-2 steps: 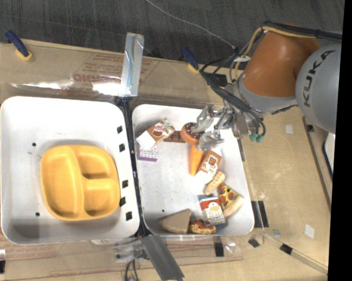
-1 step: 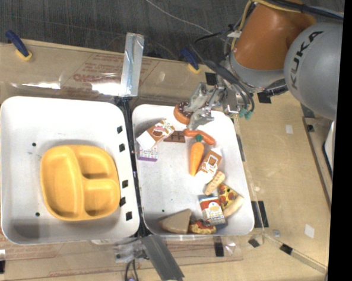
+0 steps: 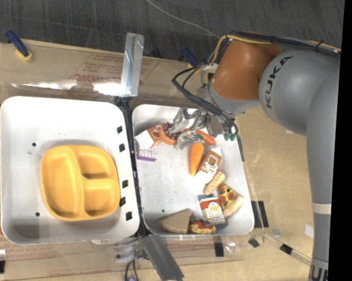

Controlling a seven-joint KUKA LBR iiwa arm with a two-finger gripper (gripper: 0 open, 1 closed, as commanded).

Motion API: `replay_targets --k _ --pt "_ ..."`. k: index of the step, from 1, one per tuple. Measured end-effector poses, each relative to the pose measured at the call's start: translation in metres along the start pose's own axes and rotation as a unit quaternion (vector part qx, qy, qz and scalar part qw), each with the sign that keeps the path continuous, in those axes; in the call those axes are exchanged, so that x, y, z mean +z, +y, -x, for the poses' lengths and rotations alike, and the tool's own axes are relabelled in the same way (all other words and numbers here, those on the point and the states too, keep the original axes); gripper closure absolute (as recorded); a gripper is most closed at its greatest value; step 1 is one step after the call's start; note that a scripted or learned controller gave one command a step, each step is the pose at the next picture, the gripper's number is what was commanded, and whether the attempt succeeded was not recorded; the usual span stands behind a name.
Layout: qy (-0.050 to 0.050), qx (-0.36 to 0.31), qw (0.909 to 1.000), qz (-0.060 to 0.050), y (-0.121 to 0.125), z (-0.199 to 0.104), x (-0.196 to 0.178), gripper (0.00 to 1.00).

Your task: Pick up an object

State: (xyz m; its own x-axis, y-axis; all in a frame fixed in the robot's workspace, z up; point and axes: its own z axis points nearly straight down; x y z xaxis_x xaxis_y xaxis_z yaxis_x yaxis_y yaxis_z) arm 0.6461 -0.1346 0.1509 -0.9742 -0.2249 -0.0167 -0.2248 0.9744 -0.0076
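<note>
Orange carrot [image 3: 196, 157] in right bin [image 3: 161, 183], fingers [image 3: 186, 124] just above it, grip unclear

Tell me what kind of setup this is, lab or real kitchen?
Likely a lab bench for pick tests: a KUKA arm, two white bins taped to cardboard, and toy food such as a carrot beside a yellow tray.

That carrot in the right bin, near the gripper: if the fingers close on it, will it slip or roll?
The carrot looks like a smooth, rigid toy, so it probably won't flex. Its tapered, rounded body may squirt out of a pinch near the narrow tip. It lies loose on the right bin floor, so a nudge from the gripper could roll it sideways.
</note>
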Motion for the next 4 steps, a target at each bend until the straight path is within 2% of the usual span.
replay_targets --k 1,2,4 --pt "0.002 0.03 0.9995 0.001 0.007 0.017 -0.103 1.0" --pt "0.005 0.029 0.9996 0.002 0.008 0.017 -0.109 1.0" --pt "0.002 0.027 0.9996 0.0 0.008 0.02 -0.131 1.0"
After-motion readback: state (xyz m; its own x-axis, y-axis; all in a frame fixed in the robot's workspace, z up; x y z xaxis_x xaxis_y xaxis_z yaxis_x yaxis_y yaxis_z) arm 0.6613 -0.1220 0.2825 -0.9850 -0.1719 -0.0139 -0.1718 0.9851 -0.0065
